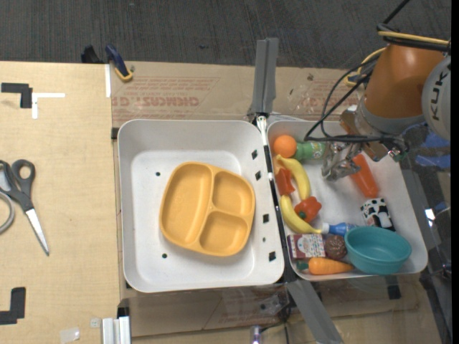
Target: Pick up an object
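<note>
My gripper [340, 166] hangs low over the upper middle of the right bin [412, 192], under the orange wrist band. An orange-red cylinder [364, 177] lies tilted just to its right, touching or nearly touching it. An orange ball [285, 146] and a green item [310, 150] sit to its left. Below them lie a yellow banana [297, 185] and a red pepper [308, 208]. A teal bowl [377, 249], a cow-patterned toy [376, 212], a carrot [328, 266] and a red packet [311, 246] fill the near end. Nothing shows between the jaws.
The left bin [133, 192] holds a yellow divided plate [208, 208]. Scissors [26, 201] lie on the bench at far left. A blue clip [118, 61] sits behind the left bin. A grey divider bar [265, 77] runs between the bins.
</note>
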